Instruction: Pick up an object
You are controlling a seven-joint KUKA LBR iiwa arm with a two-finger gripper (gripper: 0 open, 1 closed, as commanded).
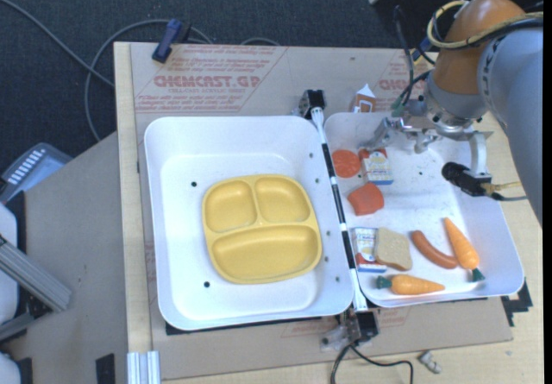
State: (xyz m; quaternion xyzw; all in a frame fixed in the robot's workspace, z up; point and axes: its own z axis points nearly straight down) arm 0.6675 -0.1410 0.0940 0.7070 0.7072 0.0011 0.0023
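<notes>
While the fingers' (395,134) state is unclear, two carrots (461,242) and one sausage (433,250) lie nearby.

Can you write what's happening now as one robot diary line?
tool: over right bin, far end | nearest: small carton | yellow plate: left bin

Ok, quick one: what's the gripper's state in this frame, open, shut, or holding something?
Gripper: cannot be told whether open or closed; it hangs over the far end of the right bin, beside the small carton, with nothing visibly held.
</notes>
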